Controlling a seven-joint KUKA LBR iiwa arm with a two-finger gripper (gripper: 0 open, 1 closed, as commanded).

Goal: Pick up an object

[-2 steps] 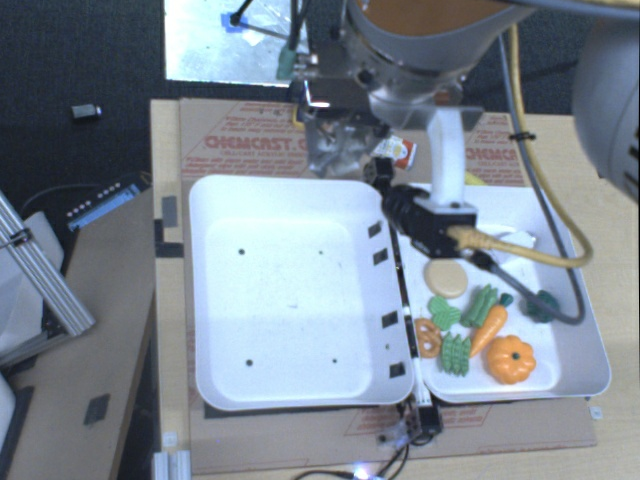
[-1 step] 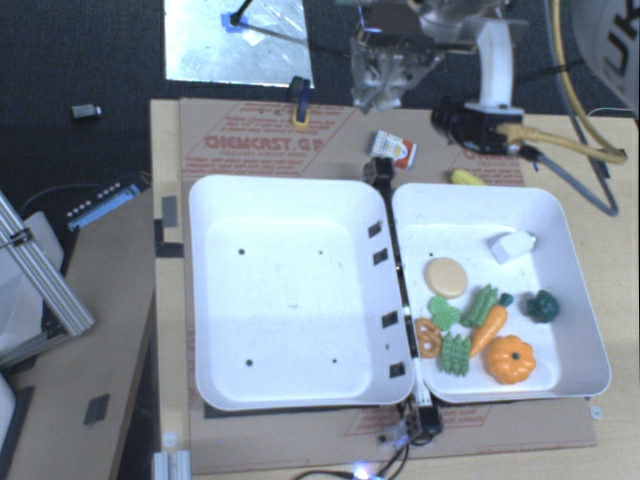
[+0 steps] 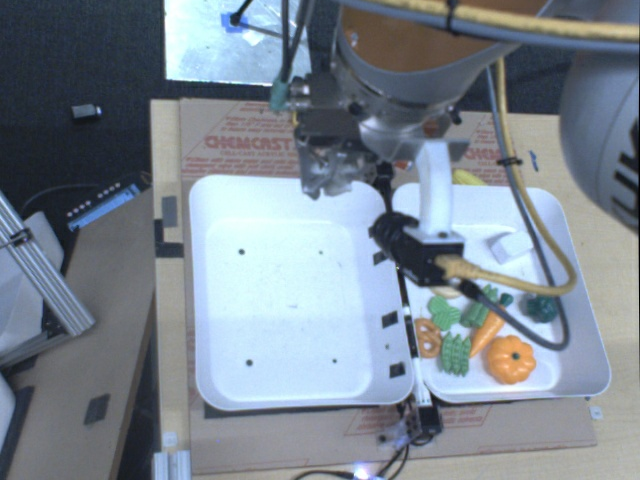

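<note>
Gripper [image 3: 325, 176] hangs over the far rim of the view's left bin [image 3: 230, 268]. Open or closed, we cannot tell, and we see nothing held. We'd target the toy carrot [image 3: 486, 334], well apart from the gripper in the other bin [image 3: 578, 268], touching the pumpkin [image 3: 510, 359]. Its long axis slants, tip toward the near rim. We'd grip across its width.

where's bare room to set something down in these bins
The left bin is bare across its whole floor, out to the gripper at its far right corner. The right bin is crowded in its near half: pumpkin, carrot, pretzel.
</note>
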